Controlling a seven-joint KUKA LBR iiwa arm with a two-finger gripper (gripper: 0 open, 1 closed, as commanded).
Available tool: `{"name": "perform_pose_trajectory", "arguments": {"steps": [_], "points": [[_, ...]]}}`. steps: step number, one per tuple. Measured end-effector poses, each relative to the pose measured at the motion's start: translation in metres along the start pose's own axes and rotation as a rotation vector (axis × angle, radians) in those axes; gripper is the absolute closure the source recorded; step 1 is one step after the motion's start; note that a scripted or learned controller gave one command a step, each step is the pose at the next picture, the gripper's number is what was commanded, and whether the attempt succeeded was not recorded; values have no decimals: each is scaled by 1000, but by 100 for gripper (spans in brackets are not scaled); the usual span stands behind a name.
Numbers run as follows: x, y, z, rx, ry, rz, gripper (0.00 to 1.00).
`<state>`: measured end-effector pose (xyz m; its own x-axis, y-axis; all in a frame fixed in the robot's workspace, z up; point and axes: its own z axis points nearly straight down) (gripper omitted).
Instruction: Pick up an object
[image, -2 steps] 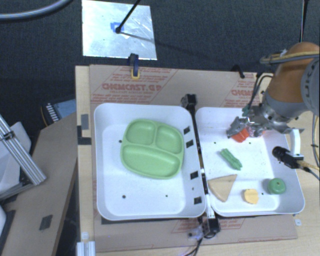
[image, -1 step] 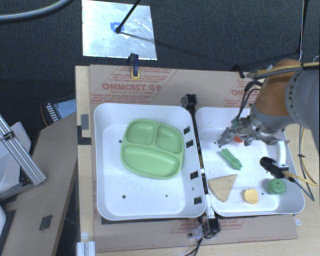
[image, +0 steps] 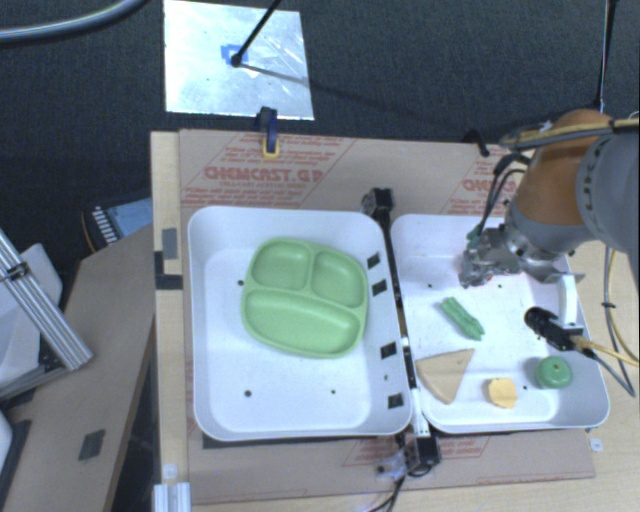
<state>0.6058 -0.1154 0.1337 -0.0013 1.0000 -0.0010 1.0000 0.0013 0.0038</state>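
In the right bin (image: 430, 240) lie a green bean-like piece (image: 462, 316), a tan wedge (image: 445, 374), a small yellow piece (image: 502, 392) and a round green piece (image: 553, 373). My gripper (image: 480, 268) hangs over the bin's back part, above and slightly right of the green bean piece, and I see nothing between its fingers. The left bin (image: 215, 380) holds a green divided plate (image: 304, 296).
A black divider with clips (image: 392, 300) runs between the two bins. The bins sit on a cardboard sheet (image: 300, 165). A foil-like square (image: 238, 60) lies behind the bench, and metal framing (image: 40, 310) stands at the left.
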Motion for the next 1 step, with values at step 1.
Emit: {"name": "perform_pose_trajectory", "arguments": {"steps": [1], "points": [[1,0,-42,0,1,-2,100]]}}
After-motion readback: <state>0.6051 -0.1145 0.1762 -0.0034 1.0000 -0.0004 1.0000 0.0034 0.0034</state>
